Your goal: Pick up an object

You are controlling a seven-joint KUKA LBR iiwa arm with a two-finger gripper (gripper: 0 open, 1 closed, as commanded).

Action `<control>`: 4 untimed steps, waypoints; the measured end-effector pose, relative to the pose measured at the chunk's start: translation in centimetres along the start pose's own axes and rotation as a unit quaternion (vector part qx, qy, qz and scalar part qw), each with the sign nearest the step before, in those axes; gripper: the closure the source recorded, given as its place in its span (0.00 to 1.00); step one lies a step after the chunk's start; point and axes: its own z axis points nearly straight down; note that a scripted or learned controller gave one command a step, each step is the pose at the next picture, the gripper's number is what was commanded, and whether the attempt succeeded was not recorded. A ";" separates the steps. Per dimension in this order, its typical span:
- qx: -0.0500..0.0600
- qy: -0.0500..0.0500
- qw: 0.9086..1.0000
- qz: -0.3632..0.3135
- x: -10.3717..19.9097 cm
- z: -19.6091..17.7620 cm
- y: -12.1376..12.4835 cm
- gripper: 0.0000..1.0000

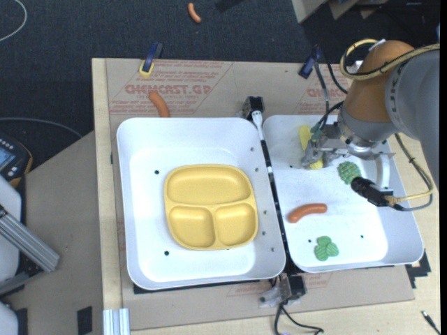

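My gripper (318,153) hangs low over the back left part of the right bin (391,246). It sits right on top of a yellow object (305,137), which pokes out behind it and in front of it. A light green lumpy piece (348,172) lies just to the gripper's right. An orange sausage (307,213) lies in the middle of that bin. A darker green leafy piece (325,248) rests near the bin's front edge. The wrist hides how the gripper meets the yellow object.
The left bin (140,187) holds a yellow divided plate (209,206). Another orange sausage (159,104) lies on the cardboard behind the left bin, and a third (194,12) on the dark floor. Clamps (149,59) stand at the board's back edge.
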 end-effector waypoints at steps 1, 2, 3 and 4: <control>-0.004 -0.001 1.000 0.000 -0.2 -6.4 0.4 1.00; -0.004 -0.001 1.000 -0.001 -0.1 -11.0 1.2 1.00; -0.003 -0.001 1.000 -0.001 -0.1 -13.1 1.3 1.00; -0.001 0.001 1.000 -0.004 6.1 -13.5 1.6 1.00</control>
